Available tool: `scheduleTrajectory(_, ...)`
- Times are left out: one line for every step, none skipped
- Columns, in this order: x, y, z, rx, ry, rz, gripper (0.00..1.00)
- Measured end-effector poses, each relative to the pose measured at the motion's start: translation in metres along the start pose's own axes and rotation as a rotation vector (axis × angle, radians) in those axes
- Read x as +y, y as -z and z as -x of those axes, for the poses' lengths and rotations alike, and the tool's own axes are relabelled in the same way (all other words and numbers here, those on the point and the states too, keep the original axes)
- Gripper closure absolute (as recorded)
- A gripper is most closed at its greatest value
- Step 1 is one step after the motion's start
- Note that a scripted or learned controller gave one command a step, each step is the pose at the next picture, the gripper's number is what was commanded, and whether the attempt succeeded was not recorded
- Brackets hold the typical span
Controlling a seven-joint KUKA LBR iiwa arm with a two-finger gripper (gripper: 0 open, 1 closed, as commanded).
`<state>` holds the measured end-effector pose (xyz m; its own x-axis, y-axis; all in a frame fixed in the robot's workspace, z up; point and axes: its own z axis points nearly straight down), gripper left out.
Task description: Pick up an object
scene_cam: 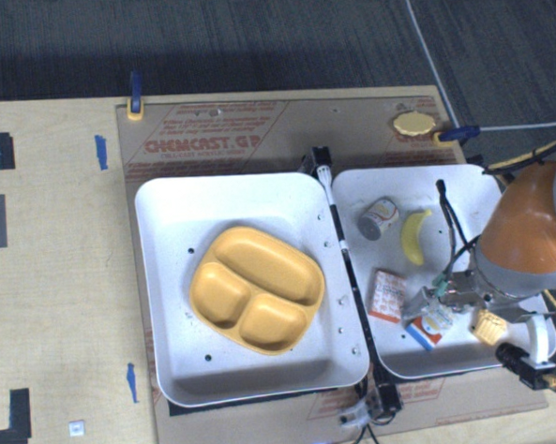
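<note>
The right bin [370, 187] holds a small grey can [378, 217], a yellow banana-shaped piece [413, 236], a red and white packet [387, 295], a thin blue and red item [418, 334] and a small tan block [488, 326]. My gripper [433, 299] is low in this bin, in the clutter between the packet and the tan block, just above the blue and red item. The grey arm with its orange band [530, 224] covers the bin's right side. I cannot see anything held.
The left bin [164, 204] contains a large yellow compartment tray [254, 288]. A black cable [447, 217] runs over the right bin near the banana piece. A round yellow disc [414, 124] lies on the cardboard behind the bins.
</note>
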<state>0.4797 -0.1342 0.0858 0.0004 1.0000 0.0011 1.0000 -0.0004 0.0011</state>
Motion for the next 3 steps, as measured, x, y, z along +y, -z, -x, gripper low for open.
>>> scheduleTrajectory(0.002, 0.011, 0.001, -0.004, -0.001, 0.009, 1.00)
scheduleTrajectory(0.002, 0.001, -0.041, -0.003, 0.000, 0.006, 1.00)
scheduleTrajectory(0.002, 0.000, -0.042, -0.002, 0.000, 0.005, 0.00)
